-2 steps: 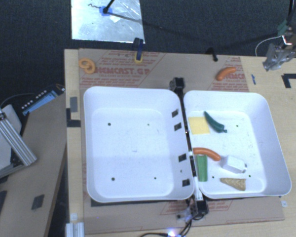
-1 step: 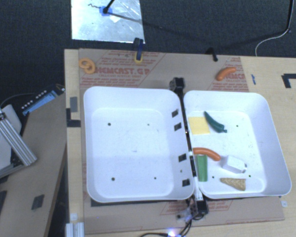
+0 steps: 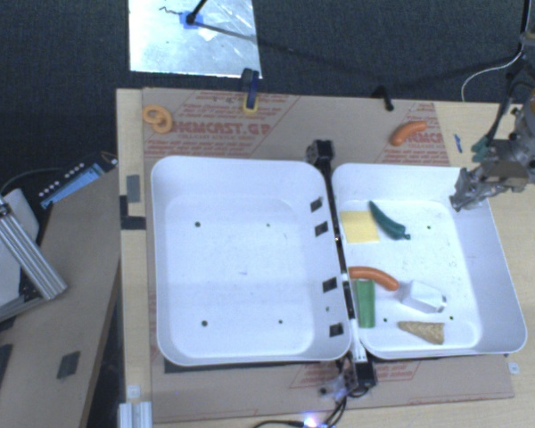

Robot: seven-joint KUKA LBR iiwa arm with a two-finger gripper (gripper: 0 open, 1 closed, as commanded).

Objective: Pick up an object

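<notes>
Six items in right bin [image 3: 504,301] | pincer [image 3: 464,199] at bin's 2 o'clock rim, above it | grip state: cannot tell | yellow block [image 3: 359,227] touching teal piece [image 3: 389,221]

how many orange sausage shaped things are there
2. One orange sausage lies in the right bin, near its left wall, just above the green stick. The other sausage lies outside the bins on the brown board behind the right bin. None looks hidden.
</notes>
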